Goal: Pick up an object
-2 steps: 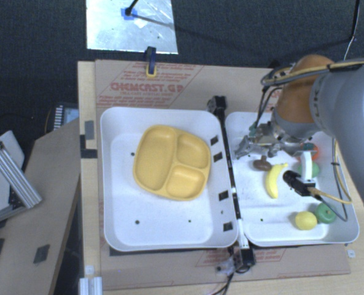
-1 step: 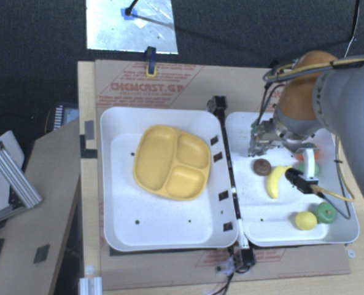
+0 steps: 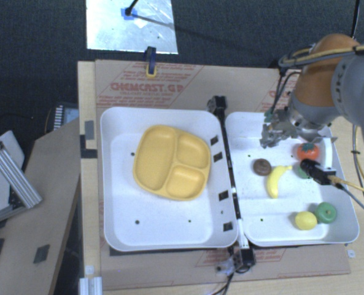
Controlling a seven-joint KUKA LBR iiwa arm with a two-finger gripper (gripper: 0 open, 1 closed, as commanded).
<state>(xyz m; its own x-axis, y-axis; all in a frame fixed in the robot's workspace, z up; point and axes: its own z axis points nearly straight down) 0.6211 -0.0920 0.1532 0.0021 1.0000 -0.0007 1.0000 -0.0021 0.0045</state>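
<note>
- Left bin: we see a yellow divided plate lying flat near its middle, apart from every wall.
- Right bin: the candidate objects lie here. A brown round piece sits just beside the upper end of a banana; a tomato lies near the far right wall; a lemon and a green round fruit sit side by side near the front right corner.
- Arm: the gripper hangs over the back part of the right bin, above and slightly right of the brown round piece; nothing shows between its fingers, and we cannot tell whether they are apart or together.
- Step in hand, as we judge it: approach and selection; no object is yet lifted.
- Advice: we favour the brown piece as nearest, yet the banana crowds it, so we would centre the fingers on it and close across the side clear of the banana.
- Alternative: the tomato stands more isolated, though close to the wall.
</note>
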